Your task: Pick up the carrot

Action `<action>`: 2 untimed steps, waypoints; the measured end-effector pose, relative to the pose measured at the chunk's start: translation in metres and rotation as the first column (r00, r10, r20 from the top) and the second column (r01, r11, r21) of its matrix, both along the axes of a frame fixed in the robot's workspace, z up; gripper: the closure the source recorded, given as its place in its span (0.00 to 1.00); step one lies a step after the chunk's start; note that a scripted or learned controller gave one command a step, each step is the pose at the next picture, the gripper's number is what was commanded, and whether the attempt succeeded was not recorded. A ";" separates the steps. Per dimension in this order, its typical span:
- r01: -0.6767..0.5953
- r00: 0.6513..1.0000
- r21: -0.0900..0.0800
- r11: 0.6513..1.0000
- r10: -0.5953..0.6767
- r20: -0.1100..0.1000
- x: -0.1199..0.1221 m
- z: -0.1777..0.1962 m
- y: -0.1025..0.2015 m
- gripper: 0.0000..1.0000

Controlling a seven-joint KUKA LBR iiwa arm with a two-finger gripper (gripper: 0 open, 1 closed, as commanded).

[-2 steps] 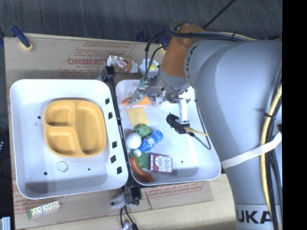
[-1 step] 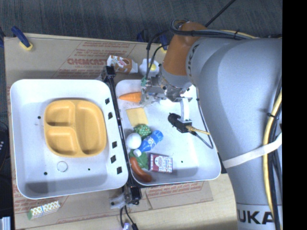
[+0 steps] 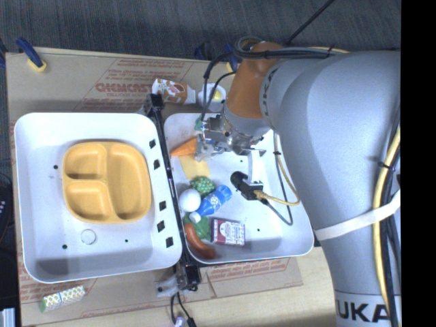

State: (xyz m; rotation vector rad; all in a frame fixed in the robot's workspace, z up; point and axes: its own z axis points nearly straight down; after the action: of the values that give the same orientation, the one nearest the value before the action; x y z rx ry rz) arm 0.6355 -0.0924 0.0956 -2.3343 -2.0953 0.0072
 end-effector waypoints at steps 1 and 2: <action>0.024 1.000 -0.001 1.000 -0.024 0.005 -0.044 0.153 0.002 1.00; -0.117 0.993 0.001 0.993 0.117 0.002 -0.141 0.134 0.027 1.00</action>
State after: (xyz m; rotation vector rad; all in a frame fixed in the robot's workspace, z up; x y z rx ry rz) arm 0.4949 -0.0651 0.2293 -2.2074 -2.2293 0.0049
